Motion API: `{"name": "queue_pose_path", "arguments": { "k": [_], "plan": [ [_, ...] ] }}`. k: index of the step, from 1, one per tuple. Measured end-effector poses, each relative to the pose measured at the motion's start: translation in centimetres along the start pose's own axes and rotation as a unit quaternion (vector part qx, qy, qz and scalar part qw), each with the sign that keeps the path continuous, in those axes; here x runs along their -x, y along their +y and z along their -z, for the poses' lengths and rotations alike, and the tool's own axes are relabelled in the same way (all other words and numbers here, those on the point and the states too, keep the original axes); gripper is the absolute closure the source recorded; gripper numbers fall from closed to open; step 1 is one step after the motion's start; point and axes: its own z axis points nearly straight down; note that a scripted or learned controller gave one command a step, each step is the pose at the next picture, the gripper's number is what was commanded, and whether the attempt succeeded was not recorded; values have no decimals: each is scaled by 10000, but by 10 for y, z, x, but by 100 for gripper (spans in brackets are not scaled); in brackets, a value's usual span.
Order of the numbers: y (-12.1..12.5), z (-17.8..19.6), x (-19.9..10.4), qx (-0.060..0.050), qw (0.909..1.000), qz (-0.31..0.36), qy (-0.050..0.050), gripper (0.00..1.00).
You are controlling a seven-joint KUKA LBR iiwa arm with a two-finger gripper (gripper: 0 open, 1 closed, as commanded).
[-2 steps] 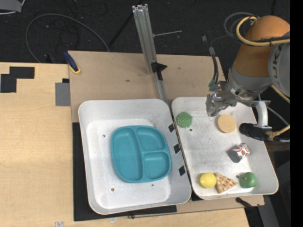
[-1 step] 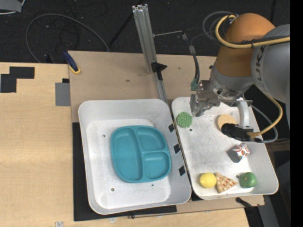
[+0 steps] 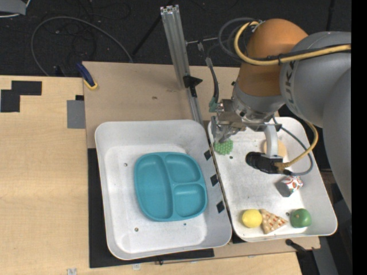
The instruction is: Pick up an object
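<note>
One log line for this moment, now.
claw: over green grapes, right bin's left edge | lifted: no | left bin: blue tray

Glossy teal plastic tray; matt wooden bench.

Grey arm with orange band reaching in over the right bin, gripper just above a green bumpy object, yellow lemon, pizza slice, green apple along the near wall, teal divided plate in the left bin.
</note>
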Motion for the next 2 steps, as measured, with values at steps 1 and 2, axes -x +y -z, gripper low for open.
{"name": "queue_pose_path", "arguments": {
  "k": [1,2],
  "plan": [
    [-1,0,-43,13,10000,0,-3,100],
    [-5,5,-91,17,10000,3,-2,100]
  ]
}}
